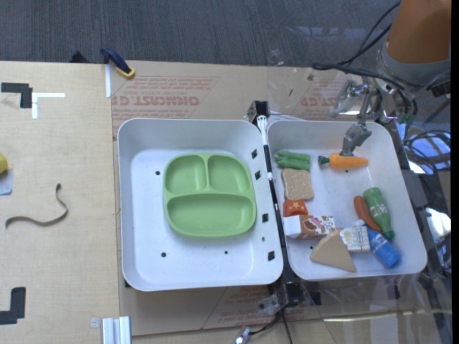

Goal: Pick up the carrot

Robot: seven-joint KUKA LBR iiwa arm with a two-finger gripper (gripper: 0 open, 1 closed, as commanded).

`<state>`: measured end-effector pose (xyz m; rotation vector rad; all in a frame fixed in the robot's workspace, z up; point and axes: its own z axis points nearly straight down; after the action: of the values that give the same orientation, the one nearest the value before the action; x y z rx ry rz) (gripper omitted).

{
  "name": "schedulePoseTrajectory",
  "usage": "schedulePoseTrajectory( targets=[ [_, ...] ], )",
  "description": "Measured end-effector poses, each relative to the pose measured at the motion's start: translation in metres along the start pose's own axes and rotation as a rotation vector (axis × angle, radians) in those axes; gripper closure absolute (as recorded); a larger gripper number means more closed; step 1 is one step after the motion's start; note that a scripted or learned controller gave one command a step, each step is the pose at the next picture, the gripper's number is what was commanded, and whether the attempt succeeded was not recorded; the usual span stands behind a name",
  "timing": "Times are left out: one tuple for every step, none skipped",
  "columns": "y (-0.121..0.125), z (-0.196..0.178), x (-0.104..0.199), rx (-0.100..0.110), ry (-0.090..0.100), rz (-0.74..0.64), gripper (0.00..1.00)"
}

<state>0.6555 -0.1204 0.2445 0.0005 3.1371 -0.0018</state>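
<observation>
The carrot (344, 161) is orange with a green stub at its left end and lies flat near the back of the right bin (401, 185). My gripper (354, 140) hangs just above the carrot's middle, its fingers (351, 143) pointing down toward it. Nothing sits between the fingers. The arm with its orange band (423, 16) comes in from the upper right.
In the right bin also lie a green bean pod (292, 160), a bread slice (297, 185), a red piece (295, 207), a small carton (310, 226), a tan wedge (333, 251), a green bottle (378, 210) and a blue bottle (384, 251). A green divided plate (210, 194) rests in the left bin (136, 213).
</observation>
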Motion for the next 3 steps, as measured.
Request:
schedulePoseTrajectory(
  targets=[
    [-0.077,0.096,0.001,-0.001,0.000,-0.043,0.00],
    [-0.086,0.151,-0.005,-0.001,-0.001,0.024,0.00],
    [-0.094,0.150,0.011,0.000,0.000,0.232,0.00]
  ],
)
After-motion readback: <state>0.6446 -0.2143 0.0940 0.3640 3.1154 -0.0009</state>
